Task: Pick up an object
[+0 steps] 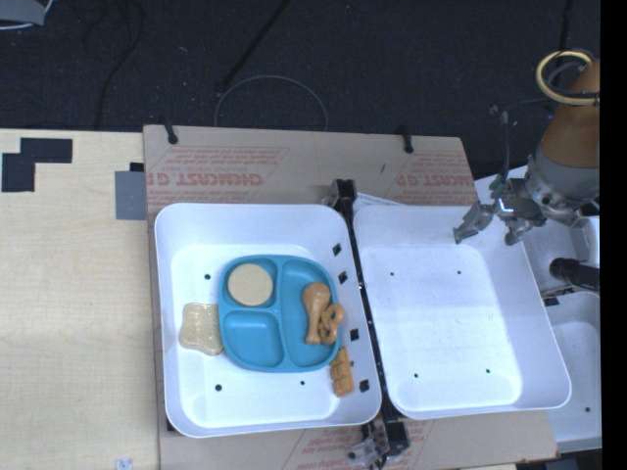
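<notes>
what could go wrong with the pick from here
The pincer sits over the right bin's far corner, while every object lies in the left bin, so a descent here likely grabs nothing. The pretzel-shaped pieces overlap on the blue tray, so a grasp could shift the tray.

Glossy blue plastic tray (257, 346), smooth white plastic bins (460, 399) (slightly shiny), matt cardboard (294, 169)

A dark carpeted floor (294, 47) strewn with cables (265, 91) lies behind the pale wooden bench (69, 311).
</notes>
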Available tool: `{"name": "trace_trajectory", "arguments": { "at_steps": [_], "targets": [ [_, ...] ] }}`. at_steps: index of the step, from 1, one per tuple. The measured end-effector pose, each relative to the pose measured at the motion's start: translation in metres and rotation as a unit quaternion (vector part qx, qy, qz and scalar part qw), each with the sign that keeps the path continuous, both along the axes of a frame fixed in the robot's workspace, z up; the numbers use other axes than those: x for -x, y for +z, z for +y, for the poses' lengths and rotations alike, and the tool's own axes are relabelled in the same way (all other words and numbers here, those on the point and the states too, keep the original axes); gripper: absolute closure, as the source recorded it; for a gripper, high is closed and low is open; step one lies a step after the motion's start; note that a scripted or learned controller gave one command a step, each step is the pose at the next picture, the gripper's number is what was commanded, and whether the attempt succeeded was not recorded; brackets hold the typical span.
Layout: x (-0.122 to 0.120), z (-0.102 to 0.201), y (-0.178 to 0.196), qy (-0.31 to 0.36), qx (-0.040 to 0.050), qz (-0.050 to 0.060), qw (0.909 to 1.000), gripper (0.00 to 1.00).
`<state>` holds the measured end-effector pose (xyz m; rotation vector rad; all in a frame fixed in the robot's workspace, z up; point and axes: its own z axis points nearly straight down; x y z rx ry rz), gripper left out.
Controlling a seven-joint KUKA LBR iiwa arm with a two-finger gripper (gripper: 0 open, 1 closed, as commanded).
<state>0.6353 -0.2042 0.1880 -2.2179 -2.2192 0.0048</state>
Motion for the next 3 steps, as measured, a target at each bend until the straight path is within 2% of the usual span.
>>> {"name": "trace_trajectory", "arguments": {
  "at_steps": [1,2,3],
  "targets": [
    [0.0,0.002,-0.064,0.0,-0.0006,0.001,1.0,0.0],
    [0.001,0.004,-0.103,0.001,-0.0003,0.0,1.0,0.0],
    [0.0,0.003,-0.09,0.002,0.0002,-0.001,1.0,1.0]
  ]
}}
